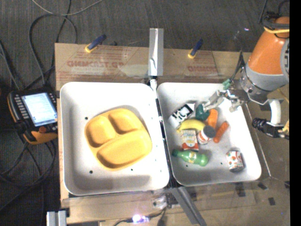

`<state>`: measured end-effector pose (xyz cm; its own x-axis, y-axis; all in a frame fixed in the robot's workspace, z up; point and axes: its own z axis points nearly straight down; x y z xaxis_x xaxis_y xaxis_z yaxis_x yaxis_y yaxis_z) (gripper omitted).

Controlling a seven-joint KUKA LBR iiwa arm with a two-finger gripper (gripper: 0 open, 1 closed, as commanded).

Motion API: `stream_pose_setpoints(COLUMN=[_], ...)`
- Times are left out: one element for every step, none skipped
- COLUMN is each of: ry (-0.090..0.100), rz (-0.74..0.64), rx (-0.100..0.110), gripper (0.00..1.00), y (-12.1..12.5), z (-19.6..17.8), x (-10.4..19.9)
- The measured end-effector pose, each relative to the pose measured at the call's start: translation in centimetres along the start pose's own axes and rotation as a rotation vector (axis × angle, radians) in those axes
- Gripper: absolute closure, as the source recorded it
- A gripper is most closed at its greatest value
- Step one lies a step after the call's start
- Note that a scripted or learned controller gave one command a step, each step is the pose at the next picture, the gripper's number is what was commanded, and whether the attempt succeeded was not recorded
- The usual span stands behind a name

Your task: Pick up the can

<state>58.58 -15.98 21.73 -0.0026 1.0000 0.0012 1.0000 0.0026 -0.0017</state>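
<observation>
Dark carpeted floor around a cardboard-topped desk

Grey carpet (117, 13) surrounds the desk (117, 65), whose brown cardboard top is held at the far edge by two blue-and-yellow clamps (95, 43). Black and pale cables (47, 13) trail across the floor at upper left. A handheld control pendant (35, 109) with a lit screen lies left of the desk.

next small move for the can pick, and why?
Probably shift the hand toward the near right corner of the right bin. The can lies there on its side, apart from the pile, while the hand hovers over the bin's far right side, above the carrot.
</observation>
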Motion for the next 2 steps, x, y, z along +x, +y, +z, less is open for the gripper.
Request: stream_pose_setpoints(ry=[-0.001,-0.001], rz=[-0.205,-0.316], rx=[-0.002,-0.002], gripper=[0.00,0.00], y=[-7.2,-8.4], z=[10.9,5.1], x=[-1.1,-6.3])
